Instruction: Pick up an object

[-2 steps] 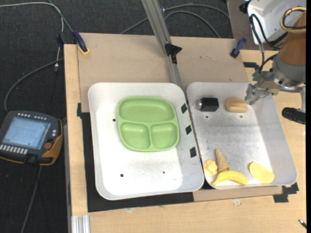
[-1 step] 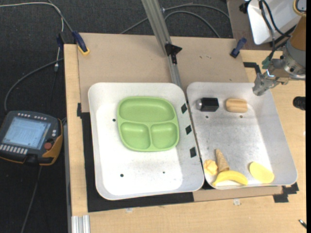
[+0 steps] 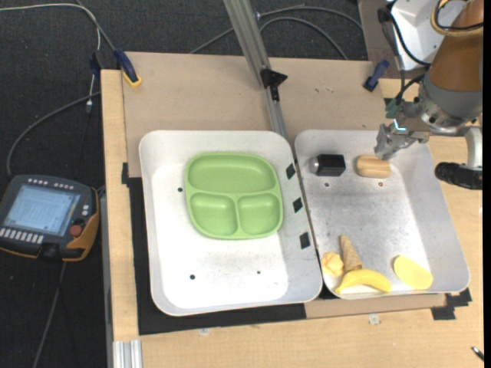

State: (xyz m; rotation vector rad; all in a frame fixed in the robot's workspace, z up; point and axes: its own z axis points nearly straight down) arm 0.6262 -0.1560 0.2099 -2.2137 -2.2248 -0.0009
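Your likeliest target, the tan roll, lies at the far end of the right bin, beside a black block. The claw hangs just above it; you cannot tell its spread. Descend off-centre and the roll may skid away.

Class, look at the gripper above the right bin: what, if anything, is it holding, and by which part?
Nothing is held. The gripper hovers just above the tan bread roll, which lies in the right bin.

You see the gripper above the right bin, just beside the tan bread roll
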